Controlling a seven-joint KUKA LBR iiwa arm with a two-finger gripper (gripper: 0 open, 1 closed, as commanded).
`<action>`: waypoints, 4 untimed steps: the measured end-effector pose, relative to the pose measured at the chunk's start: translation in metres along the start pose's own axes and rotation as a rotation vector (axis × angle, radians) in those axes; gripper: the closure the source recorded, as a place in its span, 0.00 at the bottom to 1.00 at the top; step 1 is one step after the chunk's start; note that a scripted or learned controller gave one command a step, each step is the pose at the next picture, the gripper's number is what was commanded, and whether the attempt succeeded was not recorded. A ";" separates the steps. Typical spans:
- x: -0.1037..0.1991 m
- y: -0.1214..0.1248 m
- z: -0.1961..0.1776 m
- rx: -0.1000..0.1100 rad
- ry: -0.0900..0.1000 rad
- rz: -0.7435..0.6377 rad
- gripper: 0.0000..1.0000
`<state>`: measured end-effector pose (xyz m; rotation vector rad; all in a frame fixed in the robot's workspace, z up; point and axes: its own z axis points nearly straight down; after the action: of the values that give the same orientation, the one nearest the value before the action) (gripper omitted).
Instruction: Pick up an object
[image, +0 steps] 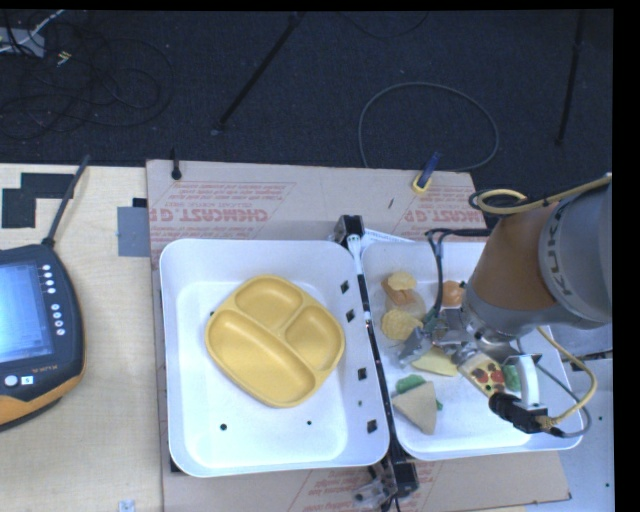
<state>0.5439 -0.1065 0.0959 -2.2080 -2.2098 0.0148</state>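
The gripper (425, 345) hangs low in the right bin (560, 440), among the toy food. The yellow wedge (437, 364) lies just near of it, long way left to right. The fingers are blurry; I cannot tell if they are spread.

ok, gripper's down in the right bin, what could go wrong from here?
1. The gripper sits among crowded food pieces; closing may catch the yellow wedge along with a neighbour, or nudge it away.
2. The divider between bins is near, so a sideways move could clip it.
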 end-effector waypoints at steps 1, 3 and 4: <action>-0.004 0.003 -0.016 -0.009 -0.003 0.007 1.00; 0.024 -0.041 0.010 -0.019 -0.006 0.006 0.00; -0.002 0.051 -0.014 -0.024 -0.008 -0.001 0.00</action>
<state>0.5951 -0.1085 0.1086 -2.2224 -2.2271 -0.0023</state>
